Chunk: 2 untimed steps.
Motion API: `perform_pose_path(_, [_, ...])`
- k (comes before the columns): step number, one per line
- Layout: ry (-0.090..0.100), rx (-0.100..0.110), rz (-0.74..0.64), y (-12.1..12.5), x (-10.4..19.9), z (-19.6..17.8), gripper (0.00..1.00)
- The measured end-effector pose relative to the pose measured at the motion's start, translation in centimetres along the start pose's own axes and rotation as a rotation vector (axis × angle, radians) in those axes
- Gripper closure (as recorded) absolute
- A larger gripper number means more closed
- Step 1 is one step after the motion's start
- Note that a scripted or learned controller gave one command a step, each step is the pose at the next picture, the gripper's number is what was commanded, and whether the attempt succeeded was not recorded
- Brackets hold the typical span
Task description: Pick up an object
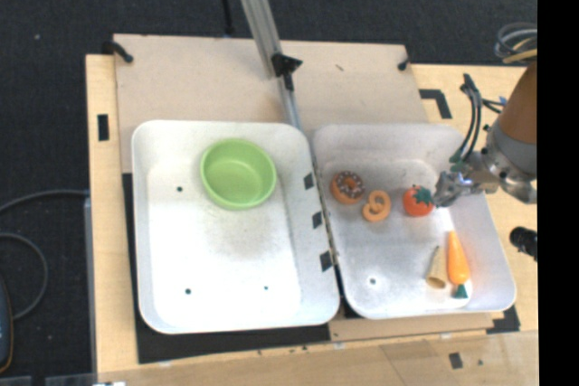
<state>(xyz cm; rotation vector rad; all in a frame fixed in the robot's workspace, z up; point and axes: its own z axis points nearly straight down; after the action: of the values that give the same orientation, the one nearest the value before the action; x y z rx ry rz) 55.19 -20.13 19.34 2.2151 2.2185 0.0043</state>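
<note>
The right bin (pixel 398 294) holds a brown sprinkled doughnut (pixel 347 186), a small orange ring (pixel 376 206), a red tomato with a green stalk (pixel 417 202), an orange carrot (pixel 458 260) and a tan cone (pixel 438 270). My gripper (pixel 449 191) reaches in from the right and sits low in the bin, right beside the tomato on its right side. I see nothing between its fingers.
The left bin (pixel 163 285) holds a green bowl (pixel 238 174) near its back. A slanted metal pole (pixel 258 14) stands behind the bins. The arm's body (pixel 516 140) hangs over the right bin's far right edge.
</note>
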Motion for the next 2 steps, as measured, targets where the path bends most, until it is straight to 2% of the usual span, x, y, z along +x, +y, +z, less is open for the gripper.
perform_pose_path(1, [0.000, -0.001, -0.002, 0.88, 0.65, -5.47, 1.00])
perform_pose_path(2, [0.002, 0.003, -0.003, 0.97, 0.56, -6.27, 1.00])
